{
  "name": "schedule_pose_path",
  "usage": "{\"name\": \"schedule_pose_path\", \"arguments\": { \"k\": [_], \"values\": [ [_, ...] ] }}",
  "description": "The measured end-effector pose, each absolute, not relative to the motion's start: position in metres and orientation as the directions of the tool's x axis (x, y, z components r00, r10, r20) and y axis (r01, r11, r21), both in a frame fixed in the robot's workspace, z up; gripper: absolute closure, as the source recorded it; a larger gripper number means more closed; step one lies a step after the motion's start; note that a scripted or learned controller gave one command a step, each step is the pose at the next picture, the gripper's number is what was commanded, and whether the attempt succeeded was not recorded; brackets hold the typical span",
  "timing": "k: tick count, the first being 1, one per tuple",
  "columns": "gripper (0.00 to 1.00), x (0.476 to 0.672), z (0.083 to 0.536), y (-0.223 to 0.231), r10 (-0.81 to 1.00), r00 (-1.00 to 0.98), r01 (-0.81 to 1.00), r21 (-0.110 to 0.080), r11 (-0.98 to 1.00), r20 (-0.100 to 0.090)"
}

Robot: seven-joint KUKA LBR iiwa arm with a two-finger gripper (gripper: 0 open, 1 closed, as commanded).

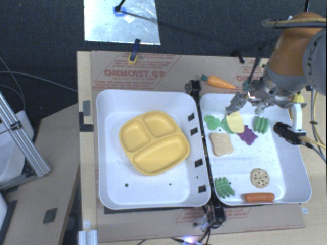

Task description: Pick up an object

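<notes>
— While the arm reaches in from the right, where do you put the gripper [246, 107]?
— Over the far left part of the right bin [301, 180]; fingers spread apart, nothing between them that I can see; the finger nearer the left bin ends just above the yellow wedge [235, 122]; touching it or not, I cannot tell.
— Noted; what lies around the wedge?
— Green leaf piece [212, 121] just beside it, toward the left bin; purple grape cluster [249, 135] just beside it on the other side; green ribbed piece [261, 124] beyond the grapes; bread slice [222, 143] nearer us, close to the wedge.
— Rest of that bin?
— Cookie [259, 177] toward the near end; orange sausage [259, 197] along the near wall; leafy green sprig [223, 187] by the near corner next to the divider.
— And elsewhere?
— Yellow divided plate [153, 142] flat in the middle of the left bin [110, 188]; carrot [218, 82] outside both bins, on the cardboard sheet [153, 73] over the tabletop, just behind the right bin.
</notes>
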State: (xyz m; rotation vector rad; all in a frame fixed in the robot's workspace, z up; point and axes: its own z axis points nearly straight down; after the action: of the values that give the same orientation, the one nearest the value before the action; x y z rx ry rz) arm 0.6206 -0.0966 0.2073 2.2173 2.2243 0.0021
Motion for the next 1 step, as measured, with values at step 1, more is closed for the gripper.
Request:
{"name": "schedule_pose_path", "arguments": {
  "k": [1],
  "values": [
    [0.00, 0.5840, 0.1077, -0.1598, 1.000, 0.005, 1.000, -0.009, -0.005, -0.001]
  ]
}}
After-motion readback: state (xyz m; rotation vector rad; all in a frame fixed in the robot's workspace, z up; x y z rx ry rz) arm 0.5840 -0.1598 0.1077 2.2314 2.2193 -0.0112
